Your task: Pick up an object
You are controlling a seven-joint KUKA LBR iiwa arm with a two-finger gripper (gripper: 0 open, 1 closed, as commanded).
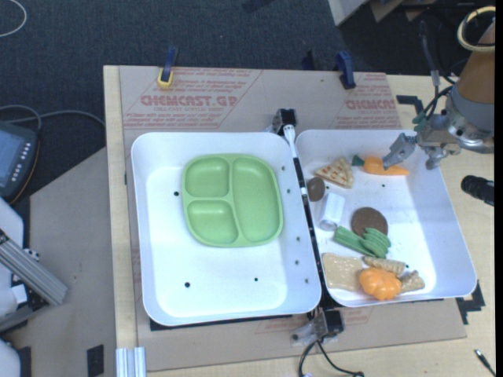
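My gripper (416, 154) hangs over the far right corner of the right bin (448, 210), open, with nothing between its two spread fingers. Its left finger (401, 149) is just above and to the right of an orange carrot (383, 166). Left of the carrot lies a tan waffle wedge (336, 173). Further toward the front are a small brown lump (315, 188), a white cylinder (333, 206), a brown disc (368, 221), a green vegetable (364, 240), a pale bread slice (340, 269) and an orange fruit (378, 283).
The left bin (157, 234) holds a green divided plate (233, 199). A black-and-white divider rail (302, 203) runs between the bins. Clamps (166, 69) sit on the board's far edge. The arm's wrist (471, 100) stands over the right bin's far right.
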